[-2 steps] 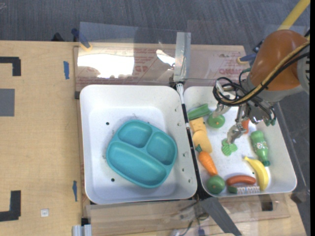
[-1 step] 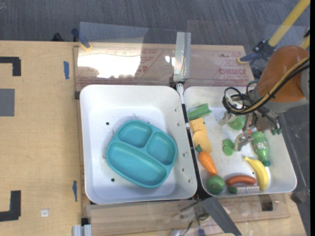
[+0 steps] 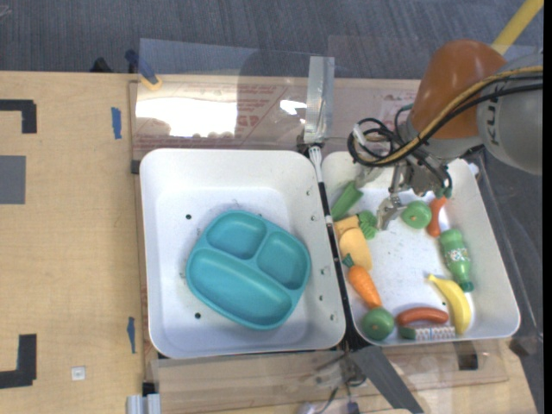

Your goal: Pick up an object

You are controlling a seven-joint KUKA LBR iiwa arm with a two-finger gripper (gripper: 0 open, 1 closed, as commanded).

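My gripper [image 3: 398, 203] hangs low over the back of the right bin [image 3: 500, 283], under the orange wrist band. A round green fruit [image 3: 418, 216] lies just to its right and looks to be touching it. A green pepper [image 3: 347, 201] lies to its left. Nearer the front lie a yellow corn piece [image 3: 354, 243], a carrot [image 3: 364, 285], a green bottle [image 3: 455, 257], a banana [image 3: 454, 300], a red sausage [image 3: 422, 316] and a green ball [image 3: 377, 323]. I see nothing held.
The left bin [image 3: 172, 188] holds a teal divided plate [image 3: 250, 267]. A ridge where the two bins meet [image 3: 326, 231] runs just left of the toys. A clear sheet [image 3: 224, 102] lies behind the bins. Black and yellow cables [image 3: 379, 141] loop beside the wrist.
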